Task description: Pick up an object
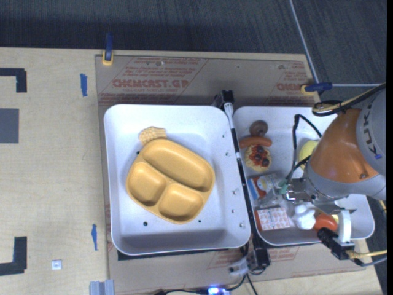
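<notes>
My gripper (288,190) hangs low in the right bin (279,117), under the arm's orange band (341,155). It is right over a pale pouch (265,185) and just above a red-and-white packet (273,218). A white round item (303,216) and a red-orange piece (326,222) lie by the wrist. Farther back in this bin sit a brown doughnut (258,128), a hot dog (255,142), a small tart with red topping (258,157) and a yellow object (306,149) partly hidden by the arm. Whatever lies directly below the gripper is hidden.
The left bin (116,183) holds a yellow divided plate (169,179) with a small corn cob (151,134) at its back left edge. A black rail (236,158) separates the two bins. Cables run along the arm on the right and at the bench's front edge.
</notes>
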Controlling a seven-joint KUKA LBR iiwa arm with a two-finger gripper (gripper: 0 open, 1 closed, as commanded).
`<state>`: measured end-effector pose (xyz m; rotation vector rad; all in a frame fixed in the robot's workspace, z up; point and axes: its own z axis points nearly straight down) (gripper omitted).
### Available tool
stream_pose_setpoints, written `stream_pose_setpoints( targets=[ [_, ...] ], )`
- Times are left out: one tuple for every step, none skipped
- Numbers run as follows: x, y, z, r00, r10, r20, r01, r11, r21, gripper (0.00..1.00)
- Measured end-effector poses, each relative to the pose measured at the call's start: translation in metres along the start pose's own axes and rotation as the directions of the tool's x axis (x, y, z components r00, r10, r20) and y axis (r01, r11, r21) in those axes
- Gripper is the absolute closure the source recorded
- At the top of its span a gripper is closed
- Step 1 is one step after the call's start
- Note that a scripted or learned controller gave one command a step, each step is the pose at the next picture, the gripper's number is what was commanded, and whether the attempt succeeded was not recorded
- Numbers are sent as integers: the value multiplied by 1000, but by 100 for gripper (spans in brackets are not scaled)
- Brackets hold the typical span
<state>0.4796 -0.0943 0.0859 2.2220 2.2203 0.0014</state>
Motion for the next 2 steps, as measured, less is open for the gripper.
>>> stream_pose_setpoints(
  targets=[
    [-1,2,-11,1000,1,3,-1,1000,-7,100],
    [95,1,-99,1000,-2,-1,2,1000,-1,100]
  ],
)
